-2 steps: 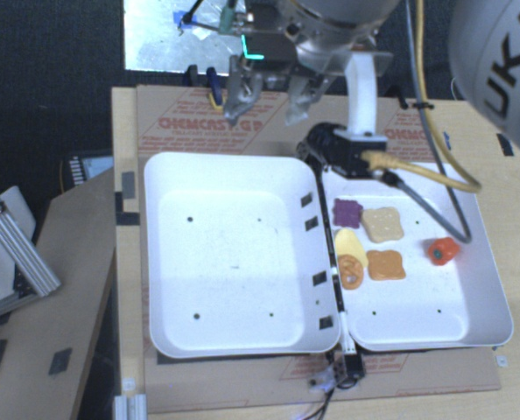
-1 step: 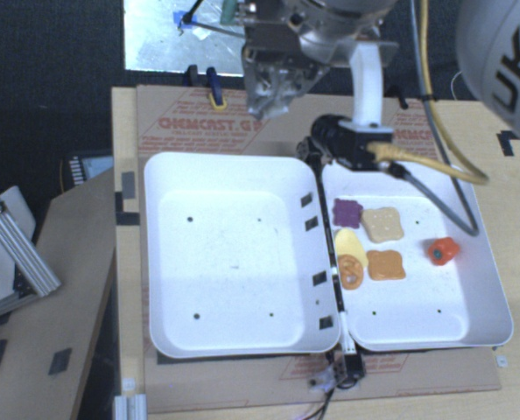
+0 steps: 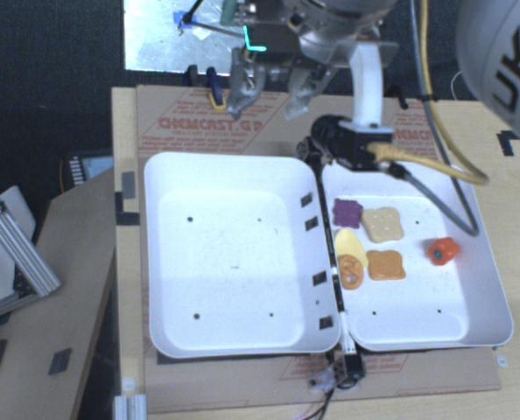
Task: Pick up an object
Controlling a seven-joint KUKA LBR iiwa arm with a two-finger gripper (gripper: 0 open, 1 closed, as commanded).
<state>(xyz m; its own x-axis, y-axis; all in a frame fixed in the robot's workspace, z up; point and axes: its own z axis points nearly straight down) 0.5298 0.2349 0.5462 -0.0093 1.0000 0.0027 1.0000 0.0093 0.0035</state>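
The left bin [image 3: 155, 261] takes up the centre-left of the frame, a shallow white tray with a few dark specks on its floor. Above its far rim, at upper centre, the gripper [image 3: 269, 94] hangs over the cardboard sheet [image 3: 181, 121] that lies under both bins; its two fingers stand visibly apart, with nothing between them.

Right of the black clips along the shared wall sits the right bin [image 3: 479, 322], and here are the things to pick from. Nearest the divider lie a purple piece [image 3: 347, 212] and, below it, a pale yellow piece [image 3: 350, 247] touching a pretzel-shaped one [image 3: 351, 275]. Next come a tan toast-like slice [image 3: 382, 224] and an orange-brown slice [image 3: 386, 266] below it. Furthest right, apart from the cluster, is a small orange-red item [image 3: 443, 251].

Every candidate therefore lies toward the lower right from the gripper (none directly below it). Probably the purple piece is nearest; the orange-red item, standing alone, looks the cleanest to close on.
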